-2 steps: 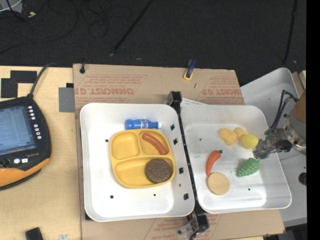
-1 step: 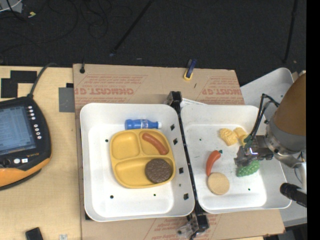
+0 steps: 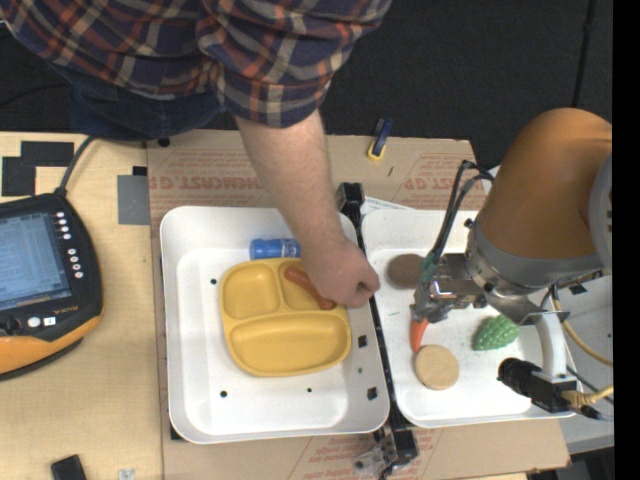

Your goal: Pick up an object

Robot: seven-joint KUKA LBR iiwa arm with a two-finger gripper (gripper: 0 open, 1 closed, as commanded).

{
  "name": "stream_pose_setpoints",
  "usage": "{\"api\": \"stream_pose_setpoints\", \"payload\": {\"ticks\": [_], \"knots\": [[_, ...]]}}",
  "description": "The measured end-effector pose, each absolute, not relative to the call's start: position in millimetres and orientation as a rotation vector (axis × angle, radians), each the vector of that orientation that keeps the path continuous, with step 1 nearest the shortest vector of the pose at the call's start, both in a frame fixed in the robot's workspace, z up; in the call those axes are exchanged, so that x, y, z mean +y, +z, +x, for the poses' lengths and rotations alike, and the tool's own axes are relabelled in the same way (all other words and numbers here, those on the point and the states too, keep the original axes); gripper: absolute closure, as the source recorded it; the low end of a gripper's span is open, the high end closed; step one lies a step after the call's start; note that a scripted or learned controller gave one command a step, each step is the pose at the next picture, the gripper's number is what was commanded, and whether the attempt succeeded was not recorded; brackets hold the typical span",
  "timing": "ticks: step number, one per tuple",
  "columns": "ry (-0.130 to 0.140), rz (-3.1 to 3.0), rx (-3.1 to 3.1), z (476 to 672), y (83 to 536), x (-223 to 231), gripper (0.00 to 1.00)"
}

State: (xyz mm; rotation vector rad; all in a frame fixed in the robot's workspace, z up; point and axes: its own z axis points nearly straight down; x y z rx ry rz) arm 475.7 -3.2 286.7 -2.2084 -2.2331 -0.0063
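Note:
My gripper (image 3: 434, 303) hangs low over the left part of the right bin (image 3: 470, 413). Directly under its tip an orange carrot-like piece (image 3: 418, 334) stands out; whether it is gripped is unclear. A tan round disc (image 3: 437, 366) lies just below that, a brown disc (image 3: 404, 269) sits to the upper left, and a green knobbly toy (image 3: 495, 333) rests to the right.
A person's arm (image 3: 300, 178) reaches into the left bin (image 3: 190, 368), the hand (image 3: 345, 278) over a yellow divided plate (image 3: 280, 328) touching a reddish-brown piece (image 3: 303, 286). A blue cylinder (image 3: 273, 249) lies behind the plate. A teach pendant (image 3: 40, 278) sits at the far left.

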Motion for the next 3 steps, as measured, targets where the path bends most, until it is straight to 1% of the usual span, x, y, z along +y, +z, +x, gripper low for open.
{"api": "stream_pose_setpoints", "payload": {"ticks": [1,2,3], "knots": [[-0.004,-2.218,-2.226,476.1,339.5,30.6,1.00],[0.010,-2.219,-2.217,517.6,258.2,24.7,1.00],[-0.018,-2.223,-2.229,475.3,426.2,34.3,1.00]]}}
